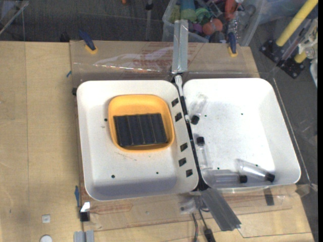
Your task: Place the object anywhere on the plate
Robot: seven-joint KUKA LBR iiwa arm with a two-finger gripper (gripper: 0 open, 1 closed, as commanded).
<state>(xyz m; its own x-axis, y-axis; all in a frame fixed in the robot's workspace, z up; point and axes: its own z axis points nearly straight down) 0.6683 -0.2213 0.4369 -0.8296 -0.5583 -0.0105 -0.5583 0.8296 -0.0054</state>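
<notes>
one black object on orange plate — unlabelled.

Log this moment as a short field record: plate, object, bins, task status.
plate: orange rounded-square plate, in the left white bin
object: black ribbed rectangular block, lying flat on the plate
right bin: right white bin, holding clear plastic tubes with black caps near its front edge
task status: block rests on plate
</notes>
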